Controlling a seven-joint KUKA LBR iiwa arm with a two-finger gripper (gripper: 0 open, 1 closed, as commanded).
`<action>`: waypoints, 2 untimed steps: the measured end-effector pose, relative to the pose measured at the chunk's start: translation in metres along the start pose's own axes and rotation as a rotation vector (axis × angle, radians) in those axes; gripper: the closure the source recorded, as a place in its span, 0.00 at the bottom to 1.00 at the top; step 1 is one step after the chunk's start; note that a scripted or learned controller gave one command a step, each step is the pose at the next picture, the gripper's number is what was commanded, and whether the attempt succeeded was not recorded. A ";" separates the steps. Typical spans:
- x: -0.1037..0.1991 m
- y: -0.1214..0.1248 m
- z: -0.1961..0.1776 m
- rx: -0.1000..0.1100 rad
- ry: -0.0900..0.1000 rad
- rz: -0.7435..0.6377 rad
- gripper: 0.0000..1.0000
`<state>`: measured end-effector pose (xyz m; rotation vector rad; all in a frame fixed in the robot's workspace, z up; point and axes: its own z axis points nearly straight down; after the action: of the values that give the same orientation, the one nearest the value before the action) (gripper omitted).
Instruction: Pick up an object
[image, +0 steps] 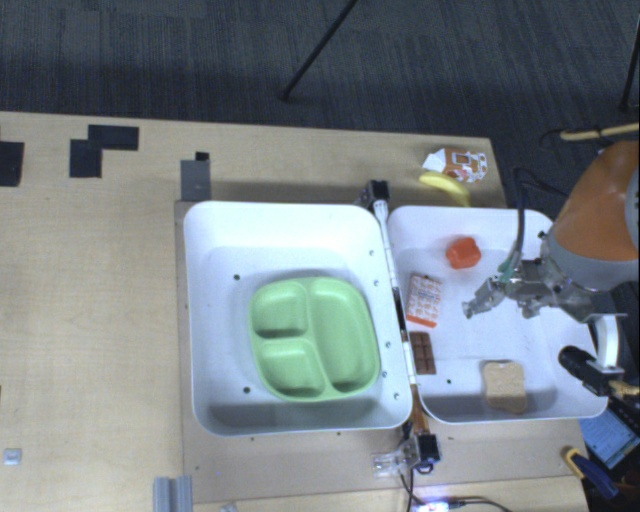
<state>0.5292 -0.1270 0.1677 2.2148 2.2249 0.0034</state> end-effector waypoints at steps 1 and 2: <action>0.018 0.055 0.078 -0.007 0.001 -0.002 0.00; 0.019 0.056 0.067 -0.012 0.000 -0.007 1.00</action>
<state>0.5858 -0.1082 0.1012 2.2015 2.2269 0.0168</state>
